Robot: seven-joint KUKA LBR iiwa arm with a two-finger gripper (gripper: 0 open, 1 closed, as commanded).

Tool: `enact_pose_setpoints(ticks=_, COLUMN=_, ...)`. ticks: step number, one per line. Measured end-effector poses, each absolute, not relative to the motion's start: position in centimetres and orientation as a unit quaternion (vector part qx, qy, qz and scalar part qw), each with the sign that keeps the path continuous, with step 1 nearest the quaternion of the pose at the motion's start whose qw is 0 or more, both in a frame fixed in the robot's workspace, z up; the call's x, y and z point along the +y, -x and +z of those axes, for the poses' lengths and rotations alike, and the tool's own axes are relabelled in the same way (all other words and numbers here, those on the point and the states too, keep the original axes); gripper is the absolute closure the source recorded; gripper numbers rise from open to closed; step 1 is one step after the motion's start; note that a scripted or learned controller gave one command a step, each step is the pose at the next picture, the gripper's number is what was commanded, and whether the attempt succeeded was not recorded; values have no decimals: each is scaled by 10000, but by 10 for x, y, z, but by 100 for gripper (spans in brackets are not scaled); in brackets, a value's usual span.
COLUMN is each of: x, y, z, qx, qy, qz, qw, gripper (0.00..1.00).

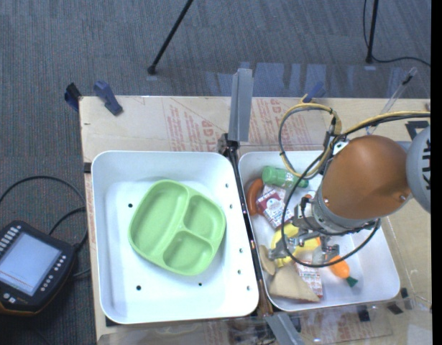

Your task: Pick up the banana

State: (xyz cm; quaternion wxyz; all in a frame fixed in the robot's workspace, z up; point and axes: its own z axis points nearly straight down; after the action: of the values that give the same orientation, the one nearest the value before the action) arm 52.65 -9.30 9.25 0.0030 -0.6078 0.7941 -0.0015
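Two shallow white plastic bins sit side by side on a brown cardboard-covered bench. The left bin (113, 264), at lower centre-left of the frame, holds one smooth, rounded light-green plate (177, 226) with three compartments. The right bin (382, 279), at lower right, holds a crowded heap of toy foods: one green bottle (278, 176) lying flat near its upper edge, one red-and-white packet (271, 201), one tan wedge (291, 284) at the bottom, and one small orange carrot (341, 270).

The grey arm, with its glossy orange band, reaches in from the right. Its gripper (298, 241) is down among the heap, amid looped black and yellow cables. The yellow banana (285, 233) lies at the middle of the right bin, directly at the gripper; whether the gripper is released or clenched cannot be told.
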Motion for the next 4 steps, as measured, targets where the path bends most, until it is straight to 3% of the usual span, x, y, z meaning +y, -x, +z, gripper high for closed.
enact_pose_setpoints(ticks=1, x=-91, y=-520, z=93, qx=7564, qy=6540, qz=-22, qw=50, gripper=0)
enact_pose_setpoints(ticks=2, x=-110, y=-591, z=93, qx=6788, qy=7343, qz=-19, qw=53, gripper=0)
enact_pose_setpoints(ticks=3, x=-100, y=-612, z=87, qx=5677, qy=8232, qz=22, qw=24, gripper=0)
enact_pose_setpoints(ticks=4, x=-100, y=-612, z=96, qx=5720, qy=8202, qz=47, qw=32, gripper=100)
